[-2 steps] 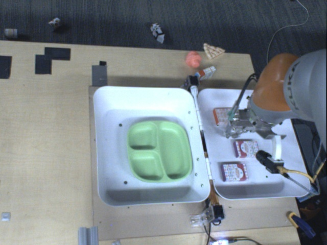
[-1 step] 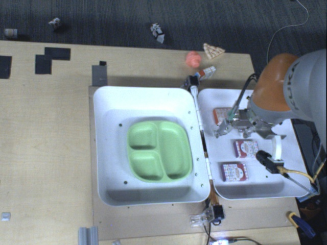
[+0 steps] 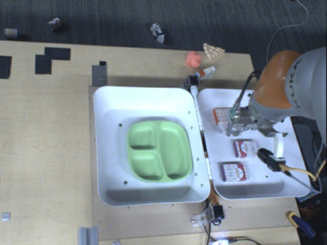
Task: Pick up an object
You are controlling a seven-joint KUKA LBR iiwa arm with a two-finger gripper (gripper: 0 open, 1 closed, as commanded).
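Observation:
Three small red-and-white packets lie in the right bin point(image 3: 294, 185): an orange-red packet point(image 3: 222, 116) at the upper left, a red packet point(image 3: 246, 148) in the middle and another red packet point(image 3: 234, 171) nearer the front. My gripper point(image 3: 235, 127) hangs low over the right bin, just right of the orange-red packet and above the middle one. Nothing shows between its fingers. The left bin point(image 3: 104, 137) holds a green divided plate point(image 3: 158, 149).
On the bench beyond the bins lie a pink ball point(image 3: 193, 59), a pizza-slice toy point(image 3: 213, 50) and a small tube point(image 3: 204, 73). Dark blocks point(image 3: 99, 74) stand at the back left. Clips and cables sit at the bins' front join point(image 3: 212, 214).

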